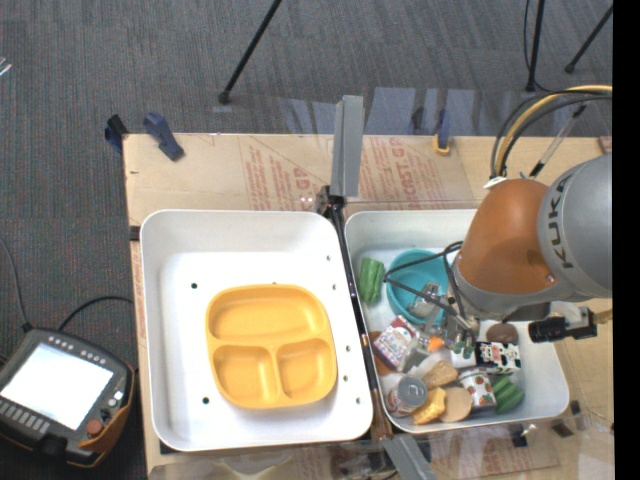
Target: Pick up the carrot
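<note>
— Any writing you can read from here?

— "KUKA" in dark letters on the grey arm [580, 238], just past the orange band. The cardboard over the tabletop [260, 173] carries red print, but upside down to me; I can't make it out.

— How many bins?

— Two white ones, side by side. The left bin [170, 268] has one yellow plate [270, 345] with three compartments. The right bin [555, 378] is crowded: a teal bowl [405, 268], a green piece [371, 279] by its left wall, a small printed packet [396, 346], a tin can [407, 395], some tan bread-like pieces [445, 398], a black-and-white carton [497, 353].

— And the carrot?

— There's a small orange bit [436, 344] in the middle of the right bin's clutter, just below the claw [447, 320]. That's my best match, mostly hidden.

— Is the claw spread or pinched?

— Can't tell; it's down among the clutter under the wrist.

— Anything else?

— One pendant [60, 393] with a lit screen on the floor, bottom left.
</note>
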Motion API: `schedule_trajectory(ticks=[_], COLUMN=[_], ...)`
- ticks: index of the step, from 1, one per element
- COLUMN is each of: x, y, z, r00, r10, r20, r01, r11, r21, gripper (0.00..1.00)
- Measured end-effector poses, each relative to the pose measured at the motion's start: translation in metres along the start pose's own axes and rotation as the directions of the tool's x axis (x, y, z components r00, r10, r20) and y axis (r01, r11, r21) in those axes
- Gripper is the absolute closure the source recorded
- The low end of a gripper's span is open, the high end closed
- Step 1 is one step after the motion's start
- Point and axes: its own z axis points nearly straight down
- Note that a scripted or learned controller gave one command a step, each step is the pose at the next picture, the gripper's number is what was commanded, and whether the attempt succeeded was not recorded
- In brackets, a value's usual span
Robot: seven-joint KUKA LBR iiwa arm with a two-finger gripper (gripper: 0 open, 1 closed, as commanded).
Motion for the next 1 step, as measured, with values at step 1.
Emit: schedule_trajectory(ticks=[1], x=[0.0192], y=[-0.0021], z=[-0.0003], r00=[0.974], r10=[0.225], r20=[0.002], r01=[-0.225], r11=[0.974], r21=[0.002], gripper=[0.00])
